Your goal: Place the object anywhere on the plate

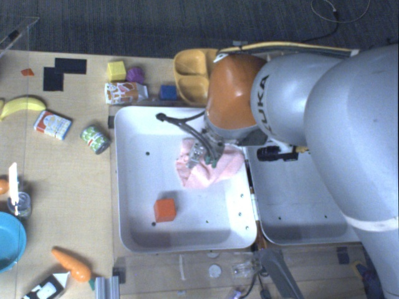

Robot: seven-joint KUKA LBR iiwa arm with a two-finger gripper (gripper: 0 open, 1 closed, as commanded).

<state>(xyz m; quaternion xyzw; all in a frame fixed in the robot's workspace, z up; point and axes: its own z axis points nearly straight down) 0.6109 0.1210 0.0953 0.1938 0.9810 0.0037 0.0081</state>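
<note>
An orange-red cube [165, 209] lies in the left bin [134, 185], near its front, apart from everything else. A crumpled-looking pink plate [209, 170] rests at the bin's right side. My gripper [202, 154] hangs over the plate's upper left part, and the grey and orange wrist above it hides the plate's far edge. The cube is well clear of the gripper, to its front left.
The right bin [299, 210] lies under the arm. A yellow holder [192, 73] stands behind the left bin. On the bench to the left are a banana [22, 106], a carton [52, 124], a can [95, 139], a blue dish [9, 240] and a carrot [72, 263].
</note>
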